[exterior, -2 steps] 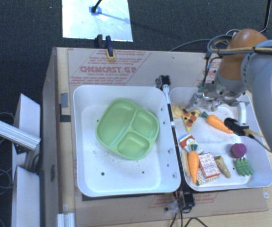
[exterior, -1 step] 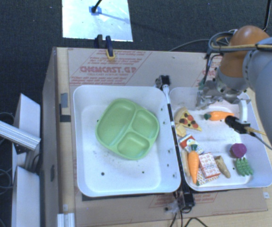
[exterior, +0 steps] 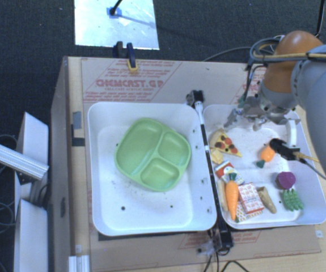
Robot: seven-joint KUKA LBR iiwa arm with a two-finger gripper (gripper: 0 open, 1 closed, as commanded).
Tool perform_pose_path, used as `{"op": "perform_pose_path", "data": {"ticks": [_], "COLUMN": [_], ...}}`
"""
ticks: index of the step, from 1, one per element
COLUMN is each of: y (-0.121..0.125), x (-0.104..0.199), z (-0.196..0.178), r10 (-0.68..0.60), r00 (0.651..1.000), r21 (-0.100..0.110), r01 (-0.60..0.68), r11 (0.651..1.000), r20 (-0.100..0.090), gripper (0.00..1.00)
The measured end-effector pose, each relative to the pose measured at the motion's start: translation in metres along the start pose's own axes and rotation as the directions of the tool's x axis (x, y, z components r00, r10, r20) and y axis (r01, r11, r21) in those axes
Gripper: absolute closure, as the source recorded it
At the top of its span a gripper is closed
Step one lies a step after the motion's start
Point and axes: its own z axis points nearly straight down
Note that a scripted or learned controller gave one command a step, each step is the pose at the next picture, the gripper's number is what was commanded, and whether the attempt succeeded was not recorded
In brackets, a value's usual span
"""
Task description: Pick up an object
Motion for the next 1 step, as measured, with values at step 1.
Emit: {"op": "perform_pose_path", "data": {"ticks": [1], "y": [-0.0426], "x": [0.0249], "z": [0.0086], "r10": [0.011], "r00": [1.0], "r21": [-0.024], "r01": [-0.011], "r11": [1.0], "r20": [0.009], "gripper": [0.0]}}
